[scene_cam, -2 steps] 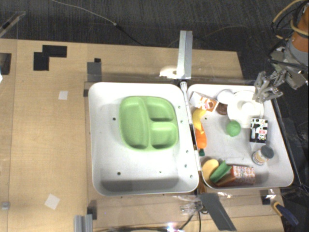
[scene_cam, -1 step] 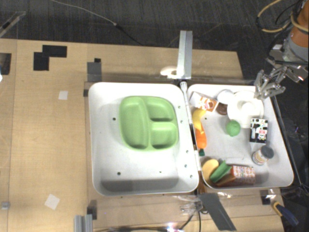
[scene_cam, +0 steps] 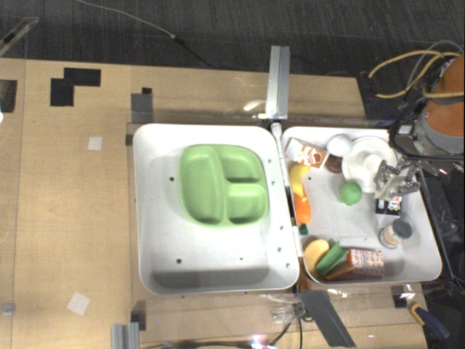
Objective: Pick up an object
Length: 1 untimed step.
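Observation:
My gripper point(scene_cam: 396, 182) hangs over the right side of the right bin point(scene_cam: 429, 267), reaching in from the right. Just below it lies a small black and white item point(scene_cam: 389, 205), and I cannot tell whether the gripper touches it. A green ball point(scene_cam: 351, 193) rests to its left. A white bowl point(scene_cam: 365, 158) sits just above and left of the gripper. Further down are a small round can point(scene_cam: 393, 234), a brown carton point(scene_cam: 360, 262), a green cucumber point(scene_cam: 330, 256) and a yellow round piece point(scene_cam: 315, 251).
A banana point(scene_cam: 296, 177) and an orange carrot point(scene_cam: 301, 208) lie along the right bin's left wall. A small printed carton point(scene_cam: 307, 153) sits at its top left. The left bin point(scene_cam: 156, 260) holds a green divided plate point(scene_cam: 221, 184). Yellow cables point(scene_cam: 407, 67) loop at the top right.

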### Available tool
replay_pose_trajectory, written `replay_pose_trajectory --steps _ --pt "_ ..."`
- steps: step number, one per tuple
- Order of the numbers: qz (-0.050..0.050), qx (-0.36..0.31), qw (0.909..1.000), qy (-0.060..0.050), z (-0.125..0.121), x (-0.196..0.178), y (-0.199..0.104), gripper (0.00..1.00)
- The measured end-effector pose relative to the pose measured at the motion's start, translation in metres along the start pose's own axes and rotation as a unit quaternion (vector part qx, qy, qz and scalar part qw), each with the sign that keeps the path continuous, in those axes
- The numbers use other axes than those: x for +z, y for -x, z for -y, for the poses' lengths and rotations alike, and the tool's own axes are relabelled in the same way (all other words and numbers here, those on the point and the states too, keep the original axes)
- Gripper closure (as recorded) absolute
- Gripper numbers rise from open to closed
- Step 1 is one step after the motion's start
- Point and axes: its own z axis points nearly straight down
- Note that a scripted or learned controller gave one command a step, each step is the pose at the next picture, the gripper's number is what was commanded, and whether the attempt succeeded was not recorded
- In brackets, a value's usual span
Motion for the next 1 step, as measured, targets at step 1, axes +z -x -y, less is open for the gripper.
replay_pose_trajectory --steps 1 --pt "0.001 -0.162 0.9867 -0.004 0.0371 -0.0549 0.0271 1.00"
